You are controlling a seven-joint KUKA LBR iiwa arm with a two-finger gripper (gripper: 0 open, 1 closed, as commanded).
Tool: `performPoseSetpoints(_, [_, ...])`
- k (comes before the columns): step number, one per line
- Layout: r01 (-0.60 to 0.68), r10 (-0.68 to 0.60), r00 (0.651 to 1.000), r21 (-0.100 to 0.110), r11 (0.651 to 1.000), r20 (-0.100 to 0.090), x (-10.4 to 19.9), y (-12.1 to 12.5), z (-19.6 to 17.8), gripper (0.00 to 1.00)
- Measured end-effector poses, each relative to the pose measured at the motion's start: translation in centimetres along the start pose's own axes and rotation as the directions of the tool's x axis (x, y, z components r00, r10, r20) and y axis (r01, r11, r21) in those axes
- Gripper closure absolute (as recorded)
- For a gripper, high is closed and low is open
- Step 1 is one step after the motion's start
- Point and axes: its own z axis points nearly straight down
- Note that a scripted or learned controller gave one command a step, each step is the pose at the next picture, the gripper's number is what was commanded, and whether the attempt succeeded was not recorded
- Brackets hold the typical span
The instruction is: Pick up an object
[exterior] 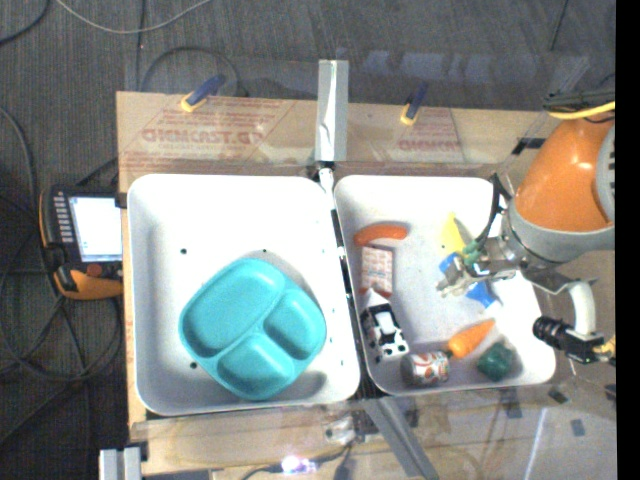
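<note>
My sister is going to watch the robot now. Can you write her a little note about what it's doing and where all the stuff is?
Gripper: low in the right bin, right by the yellow piece and a blue piece. I cannot tell if it has hold of anything.
Right bin also has: an orange sausage shape, a white packet, a black and white item, a small can, a carrot, a green piece.
Left bin: a teal divided plate.
Done: nothing clearly picked up yet.
Left: grab one object and lift it.
</note>
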Motion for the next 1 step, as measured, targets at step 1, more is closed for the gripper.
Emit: performPoseSetpoints(1, [0.001,-0.001,1.000,0.000,1.000,-0.001,0.04,0.01,0.00,0.00])
